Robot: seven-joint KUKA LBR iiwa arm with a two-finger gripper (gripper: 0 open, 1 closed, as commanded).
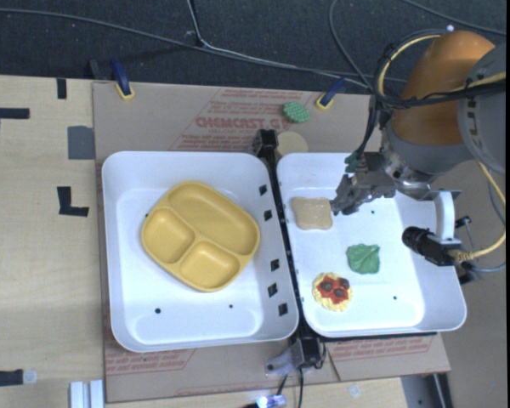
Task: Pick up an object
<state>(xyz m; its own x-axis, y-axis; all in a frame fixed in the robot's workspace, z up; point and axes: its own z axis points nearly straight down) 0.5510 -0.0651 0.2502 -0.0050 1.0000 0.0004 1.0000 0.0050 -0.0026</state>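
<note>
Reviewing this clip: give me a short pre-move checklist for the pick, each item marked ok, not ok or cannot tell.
1. Gripper over the right bin: ok.
2. Nearest target, tan bread-like piece, beside the gripper: ok.
3. Object between the fingers: cannot tell.
4. Green leaf piece and small pizza toy lying apart from the target: ok.
5. Yellow divided tray in the left bin, out of the way: ok.

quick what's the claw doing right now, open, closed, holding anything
Claw: cannot be told. It sits low in the right bin, at the right edge of the tan piece, with nothing seen in its grip.
</note>
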